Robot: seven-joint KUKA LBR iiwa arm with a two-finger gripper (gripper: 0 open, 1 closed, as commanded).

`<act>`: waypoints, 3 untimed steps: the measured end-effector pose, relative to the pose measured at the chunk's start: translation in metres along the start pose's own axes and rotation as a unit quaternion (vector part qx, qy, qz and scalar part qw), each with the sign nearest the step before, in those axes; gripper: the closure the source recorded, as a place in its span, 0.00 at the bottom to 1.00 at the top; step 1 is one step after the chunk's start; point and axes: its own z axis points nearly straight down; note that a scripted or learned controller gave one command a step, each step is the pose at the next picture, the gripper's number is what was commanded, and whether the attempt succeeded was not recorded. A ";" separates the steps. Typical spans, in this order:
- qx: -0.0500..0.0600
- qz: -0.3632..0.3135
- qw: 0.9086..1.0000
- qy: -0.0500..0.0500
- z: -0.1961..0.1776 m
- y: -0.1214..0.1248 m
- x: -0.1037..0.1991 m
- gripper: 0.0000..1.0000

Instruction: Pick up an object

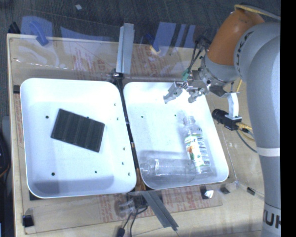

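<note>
Two shallow white bins are recorded side by side on a wooden bench (64, 209). In the left bin (34, 95) one dark ribbed slab (78, 130) is noted, lying flat and turned at a slight angle, well apart from the walls. In the right bin (153, 95) two items are listed: a clear plastic bottle (195, 144) with a white, green and orange label, laid lengthwise along the right wall with its cap toward the far side, and a clear crumpled plastic container (165, 167) lying across the near end, touching or just beside the bottle's base. The gripper (183, 94) is found above the far end of the right bin, carried by the grey arm (264, 83) with its orange band; its two fingers are seen spread apart, with nothing between them. No item is held or lifted. The step in hand is judged to be the approach, before any grasp is made. The bottle is taken as the nearest candidate, its cap lying just short of the gripper. For the next move, a descent over the bottle's body is called for, with the fingers set across its width rather than along its length; slipping on the smooth round plastic is considered a risk.
</note>
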 end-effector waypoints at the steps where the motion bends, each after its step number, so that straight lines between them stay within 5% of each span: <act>1: 0.000 0.004 1.000 -0.001 0.053 -0.067 -0.011 0.00; 2: -0.001 0.004 1.000 0.000 0.029 -0.094 -0.010 0.00; 3: -0.001 0.005 1.000 0.000 0.029 -0.094 -0.010 0.00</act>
